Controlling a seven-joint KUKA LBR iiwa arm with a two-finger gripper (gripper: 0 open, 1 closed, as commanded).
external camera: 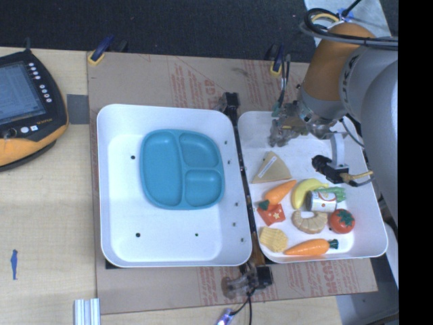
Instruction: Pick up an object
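Fingers down in the far corner of the right bin (260, 124), and from this slanted view I cannot tell whether they are spread or pressed together; the gripper (283, 133) is a dark cluster just above the white floor, nothing visibly between its tips. The arm (333, 66) rises behind it, orange band above the wrist, grey body off to the right.

Just below the fingers, nearest of all, lies the tan wedge (272, 168) (looks like a slice of bread or cheese), apart from the tips. Beyond it, further down, an orange carrot (279, 192) and a red piece (271, 212) touching it. To the lower right of the fingers, a yellow banana (304, 191) beside a small can (323, 200), then a round cookie (310, 221) and a red tomato (342, 221). Furthest from the fingers, at the near edge, a yellow waffle piece (273, 238) and a second carrot (308, 248).

Left of the fingers, the other bin (115, 235) holds a blue divided plate (181, 168). Far left, a tablet pendant (27, 110) on the bench.
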